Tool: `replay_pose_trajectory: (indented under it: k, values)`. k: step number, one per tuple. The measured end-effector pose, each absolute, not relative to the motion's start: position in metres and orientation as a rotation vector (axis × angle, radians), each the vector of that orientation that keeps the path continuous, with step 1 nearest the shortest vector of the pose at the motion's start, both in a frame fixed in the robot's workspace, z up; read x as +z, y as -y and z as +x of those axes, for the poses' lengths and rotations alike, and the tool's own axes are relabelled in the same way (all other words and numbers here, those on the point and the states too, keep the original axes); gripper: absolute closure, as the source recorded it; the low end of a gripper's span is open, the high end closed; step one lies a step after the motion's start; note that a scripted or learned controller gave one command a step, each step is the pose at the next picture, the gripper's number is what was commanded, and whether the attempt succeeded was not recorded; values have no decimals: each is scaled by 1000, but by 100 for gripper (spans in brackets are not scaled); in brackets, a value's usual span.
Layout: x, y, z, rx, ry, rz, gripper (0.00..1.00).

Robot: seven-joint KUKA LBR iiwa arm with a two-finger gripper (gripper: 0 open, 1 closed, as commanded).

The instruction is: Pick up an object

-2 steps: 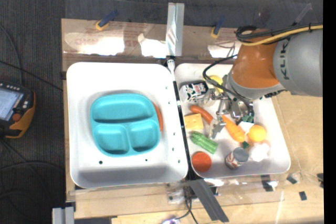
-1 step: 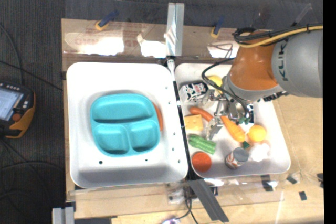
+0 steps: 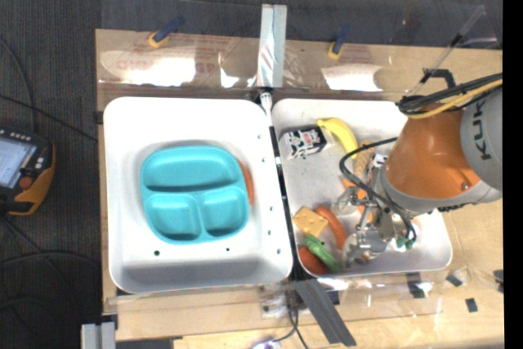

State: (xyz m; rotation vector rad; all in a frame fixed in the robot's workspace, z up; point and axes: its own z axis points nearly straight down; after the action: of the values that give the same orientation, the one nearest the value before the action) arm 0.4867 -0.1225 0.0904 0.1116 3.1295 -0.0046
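Down in the right bin [image 3: 433,253], the gripper [image 3: 365,241] is lowered among cluttered toys; finger state cannot be told. A yellow cheese wedge [image 3: 306,221] lies just beside. Descent is judged underway; a clean closure is called for.

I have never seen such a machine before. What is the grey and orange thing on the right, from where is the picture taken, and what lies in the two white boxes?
The grey and orange thing is a robot arm. It reaches in from the right, and its gripper hangs low over the right bin. The picture comes from one fixed camera above the bench, looking down at a slant. The left bin holds a turquoise tray with three compartments. The right bin holds small toy foods: a yellow banana, a black-and-white packet, a tan cracker-like piece, and red and green pieces. I cannot tell whether the gripper holds anything.
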Motion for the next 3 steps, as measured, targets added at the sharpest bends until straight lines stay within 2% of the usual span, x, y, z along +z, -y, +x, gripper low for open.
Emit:
replay_pose_trajectory:
  k: [1, 2, 3]
  values:
    - [89, 114, 516, -6, -3139, 44, 0]
    - [91, 97, 494, -10, -3123, -53, 0]
    - [89, 96, 507, -3, -3131, -234, 0]
